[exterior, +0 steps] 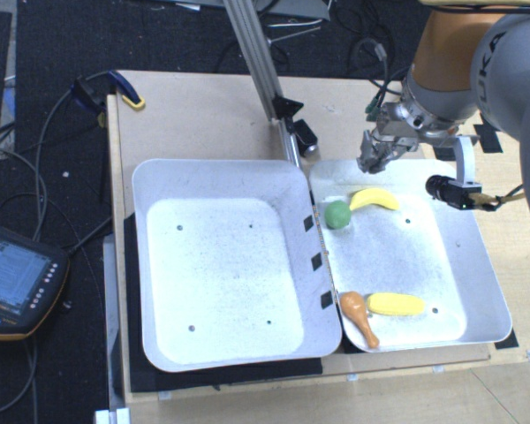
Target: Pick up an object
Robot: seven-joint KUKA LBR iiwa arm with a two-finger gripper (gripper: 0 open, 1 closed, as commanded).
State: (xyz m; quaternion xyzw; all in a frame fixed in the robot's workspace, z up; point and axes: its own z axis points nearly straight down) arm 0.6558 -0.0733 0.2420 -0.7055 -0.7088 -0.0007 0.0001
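Gripper (pixel 371 160) above the far end of the right bin (pixel 477 272), reaching in from the right on the grey arm (pixel 477 56) with its orange band; jaw state impossible to tell from this slanted overhead view. Nothing seen between the jaws. Just below and beside the jaws, nearer the camera: a banana (pixel 374 200), curved, lying flat on the bin floor. Slightly left of the banana and close to it, apart from the jaws: a green ball (pixel 337 215) near the wall shared by the two bins. Well away from the jaws, at the near end of the same bin: a second yellow piece (pixel 396 305) (lemon-like, elongated) and an orange gourd-shaped toy (pixel 359 314), touching or almost touching each other. Off to the left of the jaws, across the dividing wall: the left bin (pixel 221 263). Far left, off the bench: a pendant (pixel 16 281) with a lit screen.
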